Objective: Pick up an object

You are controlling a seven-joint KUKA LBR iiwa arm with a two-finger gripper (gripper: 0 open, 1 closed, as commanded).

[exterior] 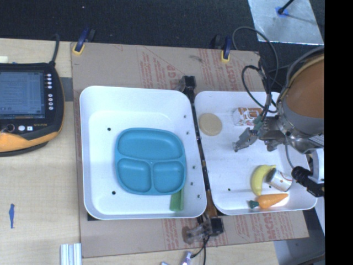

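My gripper (244, 142) hangs over the middle of the right white bin (220, 164), reaching in from the right, and nothing shows in its grip. A tan round disc (210, 124) lies to its upper left. A small white and red packet (247, 115) lies just beyond it at the back. Nearer the front are a yellow banana (261, 179), a small white and grey piece (279, 178) beside it, and an orange carrot (271, 201) against the front wall.
The left white bin (94, 148) holds a blue divided plate (150, 160) and a green piece (176, 201) by its front wall. A tablet controller (27, 106) lies on the bench at far left. Cables (259, 65) loop behind the right bin.
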